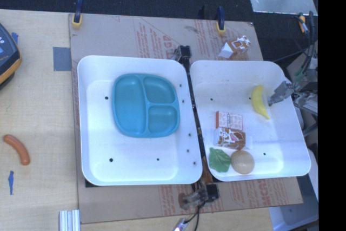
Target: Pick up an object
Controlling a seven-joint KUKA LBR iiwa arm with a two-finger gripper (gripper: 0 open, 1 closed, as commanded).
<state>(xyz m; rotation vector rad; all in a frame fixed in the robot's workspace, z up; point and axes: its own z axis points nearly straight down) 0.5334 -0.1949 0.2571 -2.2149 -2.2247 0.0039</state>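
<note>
Gripper (pixel 281 92) sits at the 3 o'clock rim of the right bin (pixel 292 162), just beside the banana (pixel 260 101). It's a small grey shape, too blurred to tell how the hand is set; nothing is visibly pinched in it. My read: lining up on the banana, not yet gripping.

Candidates all lie in the right bin:
- banana at about 2 o'clock, yellow, curved, smooth skin, lying flat on the bin floor. Narrow across, so it probably suits a two-finger pinch.
- snack packet (pixel 230 130) near bin centre, flat, glossy, brown and white print. It lies flush on the floor, so likely hard to get fingers under.
- tan ball (pixel 243 162) at 6 o'clock, round, matte, touching the green piece (pixel 218 160), which is soft-looking and irregular. Both rest near the front wall; the floor may slope that way, cannot confirm.

Left bin (pixel 85 116) carries a blue divided plate (pixel 146 104), hard plastic, three compartments, centred. It looks too broad for a pinch.

Both bins are shallow, white, rounded corners, butted together on a cardboard sheet (pixel 135 35) that is clamped at the 12 o'clock edge, presumably to stop sliding. A second packet (pixel 236 47) lies on the cardboard outside the bins; a sausage toy (pixel 17 149) sits on the bench at far 9 o'clock.
</note>
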